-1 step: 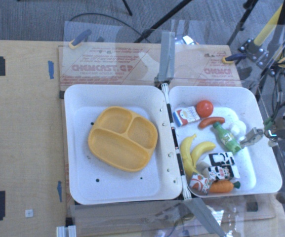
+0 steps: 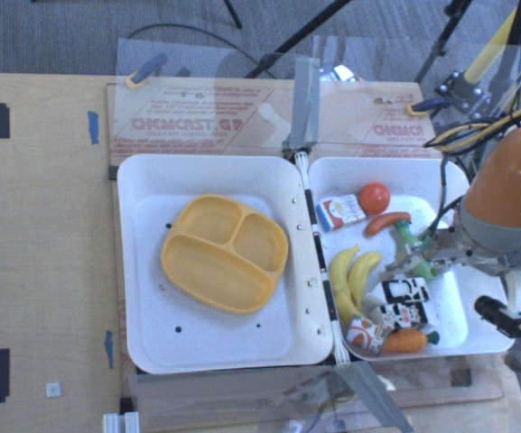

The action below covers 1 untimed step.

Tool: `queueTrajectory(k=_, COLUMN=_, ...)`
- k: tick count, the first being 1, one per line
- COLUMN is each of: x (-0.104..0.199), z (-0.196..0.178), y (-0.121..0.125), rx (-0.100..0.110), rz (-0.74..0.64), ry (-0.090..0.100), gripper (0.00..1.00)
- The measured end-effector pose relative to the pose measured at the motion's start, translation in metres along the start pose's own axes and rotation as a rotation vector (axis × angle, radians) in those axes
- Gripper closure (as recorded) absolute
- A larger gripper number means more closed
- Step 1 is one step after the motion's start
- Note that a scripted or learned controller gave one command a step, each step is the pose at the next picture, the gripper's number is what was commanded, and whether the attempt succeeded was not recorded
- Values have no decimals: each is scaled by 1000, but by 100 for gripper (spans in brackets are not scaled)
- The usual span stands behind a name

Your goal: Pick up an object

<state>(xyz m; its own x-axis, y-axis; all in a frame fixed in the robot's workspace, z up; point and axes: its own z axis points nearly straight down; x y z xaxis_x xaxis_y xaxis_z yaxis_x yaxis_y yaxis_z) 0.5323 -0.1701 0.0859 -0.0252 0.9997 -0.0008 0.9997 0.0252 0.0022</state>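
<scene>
We see much bare floor in the left bin [image 2: 143, 242] around its yellow divided plate [image 2: 225, 253]. The right bin [image 2: 450, 309], mid-right of frame, crowds bananas [image 2: 352, 280], tomato [image 2: 374, 196], carrot [image 2: 406, 341] and cartons. The gripper [image 2: 420, 258] hovers there; whether it is apart or together, we cannot tell. "CHEMCAST" reads on the upper board [image 2: 197, 124].

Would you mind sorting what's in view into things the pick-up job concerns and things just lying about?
Job in hand:
gripper, low in the right bin
bananas
tomato
carrot
red-and-white carton
red chili

Lying about:
yellow divided plate, alone in the left bin
</scene>
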Motion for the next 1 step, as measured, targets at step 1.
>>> queueTrajectory(k=1, x=-1, z=-9, y=0, rx=0, rz=3, ry=0, gripper=100)
